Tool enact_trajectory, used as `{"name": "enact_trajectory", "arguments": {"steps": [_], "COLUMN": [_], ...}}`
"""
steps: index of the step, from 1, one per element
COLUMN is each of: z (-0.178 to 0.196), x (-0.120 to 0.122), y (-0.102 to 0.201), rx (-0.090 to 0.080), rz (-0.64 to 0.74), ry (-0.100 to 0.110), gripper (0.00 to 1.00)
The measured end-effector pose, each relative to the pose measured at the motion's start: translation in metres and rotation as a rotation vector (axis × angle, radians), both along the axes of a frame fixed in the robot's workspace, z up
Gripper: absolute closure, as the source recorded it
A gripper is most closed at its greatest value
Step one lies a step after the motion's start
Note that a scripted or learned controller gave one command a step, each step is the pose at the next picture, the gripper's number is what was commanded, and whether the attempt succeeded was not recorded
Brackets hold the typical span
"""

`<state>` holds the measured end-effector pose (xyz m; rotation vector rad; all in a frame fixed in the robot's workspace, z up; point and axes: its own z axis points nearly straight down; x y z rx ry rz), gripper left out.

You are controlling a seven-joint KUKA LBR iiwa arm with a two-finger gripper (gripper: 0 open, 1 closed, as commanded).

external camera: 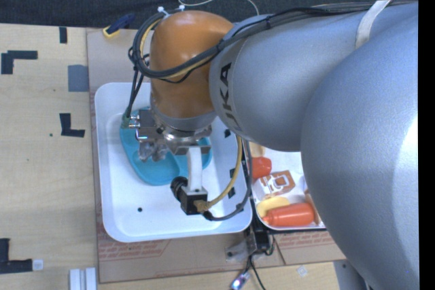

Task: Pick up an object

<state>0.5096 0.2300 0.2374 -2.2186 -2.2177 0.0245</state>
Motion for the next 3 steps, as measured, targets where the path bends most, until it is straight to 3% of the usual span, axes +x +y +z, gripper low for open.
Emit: {"name": "enact_trajectory", "arguments": {"steps": [1, 2, 3], "z": [-0.077, 0.041, 0.009], "x": [0.06, 0.098, 0.024], "y": [0.002, 0.004, -0.036], "rx": [0.004, 0.011, 0.005], "rz": [0.0, 0.003, -0.001], "ry": [-0.009, -0.025, -0.005], "gripper": [1.0, 1.0, 1.0]}}
